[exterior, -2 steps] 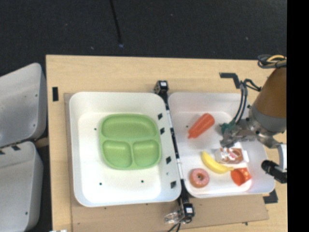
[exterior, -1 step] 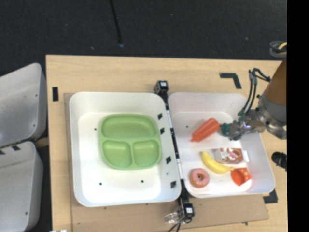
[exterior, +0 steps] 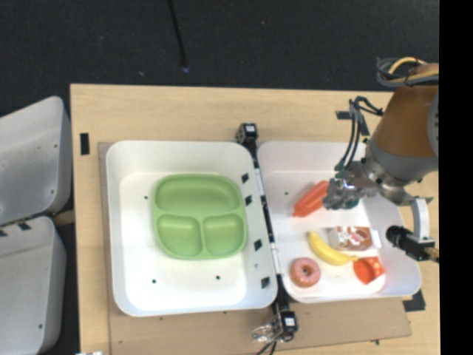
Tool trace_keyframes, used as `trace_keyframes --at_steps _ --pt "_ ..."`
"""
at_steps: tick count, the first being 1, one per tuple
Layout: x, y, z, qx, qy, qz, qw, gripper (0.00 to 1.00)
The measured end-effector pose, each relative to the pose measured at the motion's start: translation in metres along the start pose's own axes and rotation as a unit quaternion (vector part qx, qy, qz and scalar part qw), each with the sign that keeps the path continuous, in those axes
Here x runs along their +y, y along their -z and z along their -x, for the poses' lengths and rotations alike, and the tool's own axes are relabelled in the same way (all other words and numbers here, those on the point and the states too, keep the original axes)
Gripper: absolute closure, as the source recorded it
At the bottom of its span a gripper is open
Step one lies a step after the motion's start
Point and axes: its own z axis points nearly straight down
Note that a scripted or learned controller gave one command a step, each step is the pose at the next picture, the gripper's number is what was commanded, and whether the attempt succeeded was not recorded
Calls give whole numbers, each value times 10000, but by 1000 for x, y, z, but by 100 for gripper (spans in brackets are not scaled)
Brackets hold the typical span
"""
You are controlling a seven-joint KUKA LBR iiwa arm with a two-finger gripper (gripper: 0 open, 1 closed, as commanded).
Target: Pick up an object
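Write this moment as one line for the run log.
pincer at carrot | right bin: banana, donut | left bin: green tray

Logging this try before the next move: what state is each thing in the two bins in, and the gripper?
Green tray: lying flat in the left bin, compartments bare.
Carrot: lying in the right bin, at the gripper.
Banana: lying loose.
Doughnut: lying flat.
Packet: lying flat.
Red piece: lying loose.
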Motion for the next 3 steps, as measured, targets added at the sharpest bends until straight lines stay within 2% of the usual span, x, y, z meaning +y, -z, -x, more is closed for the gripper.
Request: trace_keyframes --at_steps 1,3 --pt "24 13 -47 3 3 4 10000 100" --pt "56 20 -164 7 6 0 10000 100"
